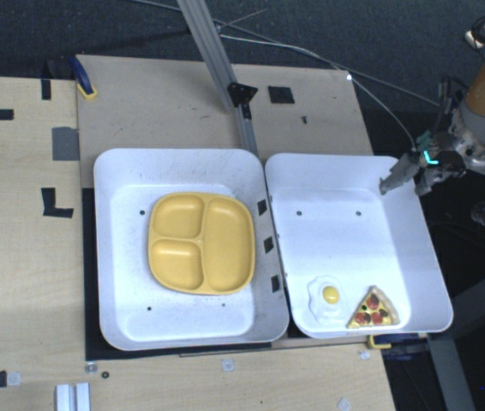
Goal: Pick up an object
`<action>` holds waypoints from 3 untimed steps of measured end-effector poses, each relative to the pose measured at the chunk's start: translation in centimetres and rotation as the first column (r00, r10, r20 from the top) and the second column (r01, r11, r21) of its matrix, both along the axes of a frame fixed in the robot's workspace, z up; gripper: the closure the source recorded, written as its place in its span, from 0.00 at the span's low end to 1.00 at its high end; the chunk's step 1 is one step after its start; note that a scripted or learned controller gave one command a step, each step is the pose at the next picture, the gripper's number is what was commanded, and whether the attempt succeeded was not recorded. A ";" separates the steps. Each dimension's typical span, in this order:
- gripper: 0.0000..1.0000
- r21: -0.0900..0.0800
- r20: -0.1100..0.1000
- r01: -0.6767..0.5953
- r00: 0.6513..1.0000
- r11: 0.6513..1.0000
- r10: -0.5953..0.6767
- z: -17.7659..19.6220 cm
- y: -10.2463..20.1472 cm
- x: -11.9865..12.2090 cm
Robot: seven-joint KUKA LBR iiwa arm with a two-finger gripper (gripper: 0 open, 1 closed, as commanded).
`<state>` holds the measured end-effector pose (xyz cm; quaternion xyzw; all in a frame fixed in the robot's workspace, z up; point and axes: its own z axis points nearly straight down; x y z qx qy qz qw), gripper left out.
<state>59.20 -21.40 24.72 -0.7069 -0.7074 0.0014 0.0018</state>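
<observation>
Yellow divided plate (pixel 201 243) sat in left bin (pixel 114 229). Right bin (pixel 414 255) held fried egg (pixel 326 295) and pizza slice (pixel 374 309) near front edge. Gripper (pixel 407 178) hovered at its far right rim, prob. holding nothing.

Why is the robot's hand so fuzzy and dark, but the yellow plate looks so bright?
In the camera view, the gripper sits at the dim right side over the dark floor and looks soft and blurry, while the yellow plate lies in the brightly lit left bin; the white bins wash out a little, and the toy egg nearly blends into the right bin.
</observation>
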 end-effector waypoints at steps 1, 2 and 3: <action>0.00 -0.001 0.003 -0.001 1.000 1.000 0.001 0.2 0.0 0.1; 0.00 -0.001 0.000 -0.002 1.000 1.000 0.002 -4.3 0.3 0.5; 0.00 -0.001 -0.001 0.000 1.000 1.000 0.000 -9.1 -0.4 0.4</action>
